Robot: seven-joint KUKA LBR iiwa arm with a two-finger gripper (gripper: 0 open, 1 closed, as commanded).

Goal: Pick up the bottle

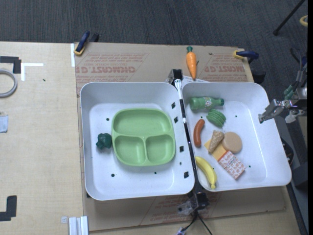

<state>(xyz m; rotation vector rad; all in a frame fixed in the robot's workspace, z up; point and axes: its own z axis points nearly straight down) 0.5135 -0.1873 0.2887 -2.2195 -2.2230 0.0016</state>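
The green bottle (206, 102) lies on its side near the back left corner of the right bin (261, 151), its cap pointing right. My gripper (272, 111) hangs at the right rim of that bin, well to the right of the bottle and apart from it. It looks small and grey against the bin wall. Nothing shows in it.
Close by the bottle in the right bin lie a ridged green vegetable (216, 117), a sausage (197, 132), a cheese wedge (214, 141), a round bun (232, 142), a red-patterned box (231, 164) and a banana (207, 171). The left bin (93, 111) holds a green divided plate (144, 137) and broccoli (103, 141). A carrot (190, 62) lies behind the bins.
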